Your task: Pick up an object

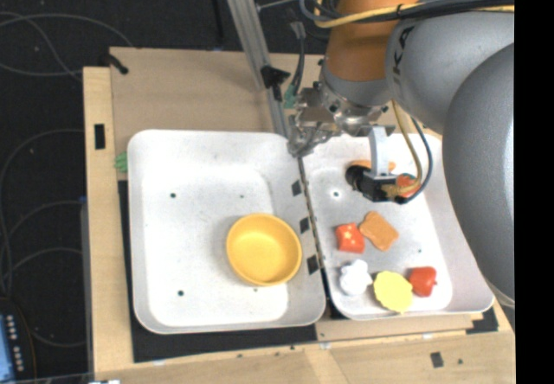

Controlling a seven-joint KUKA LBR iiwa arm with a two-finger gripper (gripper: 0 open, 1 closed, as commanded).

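Camera view: a round yellow bowl (263, 249) sits upright in the left-hand bin (173, 168).

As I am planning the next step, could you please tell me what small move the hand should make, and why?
Probably shift the hand toward the small pieces in the right bin, for instance the red piece: the hand sits over the rim between the two bins, not above any object it could grasp.
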